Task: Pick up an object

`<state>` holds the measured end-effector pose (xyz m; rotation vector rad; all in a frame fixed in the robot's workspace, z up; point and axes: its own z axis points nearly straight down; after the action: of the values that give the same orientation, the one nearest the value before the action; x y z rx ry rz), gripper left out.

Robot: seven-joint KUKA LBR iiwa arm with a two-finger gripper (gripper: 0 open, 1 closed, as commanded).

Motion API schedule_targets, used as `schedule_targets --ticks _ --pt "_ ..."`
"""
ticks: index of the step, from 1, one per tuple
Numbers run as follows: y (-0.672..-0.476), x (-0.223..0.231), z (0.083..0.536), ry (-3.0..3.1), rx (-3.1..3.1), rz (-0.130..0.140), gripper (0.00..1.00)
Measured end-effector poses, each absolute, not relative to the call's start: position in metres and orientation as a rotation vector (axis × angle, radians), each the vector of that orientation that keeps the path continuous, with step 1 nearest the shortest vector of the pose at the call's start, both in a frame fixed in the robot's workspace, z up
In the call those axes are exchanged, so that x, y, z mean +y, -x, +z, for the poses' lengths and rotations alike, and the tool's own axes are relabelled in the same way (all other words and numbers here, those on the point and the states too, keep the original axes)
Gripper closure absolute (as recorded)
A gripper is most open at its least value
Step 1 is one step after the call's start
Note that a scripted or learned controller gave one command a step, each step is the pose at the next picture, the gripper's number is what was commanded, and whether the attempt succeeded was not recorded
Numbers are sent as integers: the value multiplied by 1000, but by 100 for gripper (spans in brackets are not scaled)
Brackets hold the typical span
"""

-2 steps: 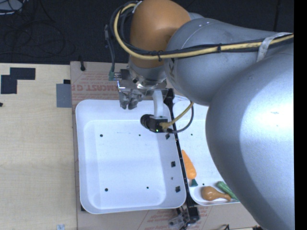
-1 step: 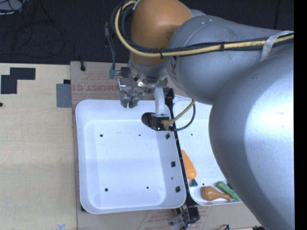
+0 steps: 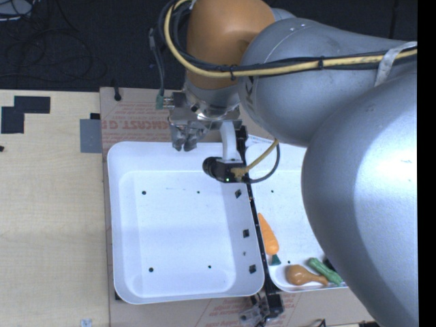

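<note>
White left bin [image 3: 122, 182] has nothing for me, and my pincer [image 3: 184, 142] hangs over its back rim; whether it's open or shut I can't tell. To do this well I'd swing right to the other bin [image 3: 289, 182], where the carrot [image 3: 268, 235], tan drumstick [image 3: 303, 275] and green piece [image 3: 324, 270] lie near the front corner, and drop straight onto the carrot, the most separate one.

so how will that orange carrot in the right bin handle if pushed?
The carrot looks tapered and rounded, so it would likely roll or pivot. It lies against the bin wall, which may block a clean grasp. Its smooth look suggests hard plastic: probably light, stiff.
</note>
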<state>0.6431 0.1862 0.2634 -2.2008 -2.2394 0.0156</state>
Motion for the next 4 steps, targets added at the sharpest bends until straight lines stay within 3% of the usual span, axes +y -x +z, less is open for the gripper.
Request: schedule_targets --ticks 2,3,4 --pt "-643 187 282 2187 -2252 23 100" --pt "-642 215 181 2216 -2218 17 100" --pt "-551 246 263 2212 -2225 1 100"
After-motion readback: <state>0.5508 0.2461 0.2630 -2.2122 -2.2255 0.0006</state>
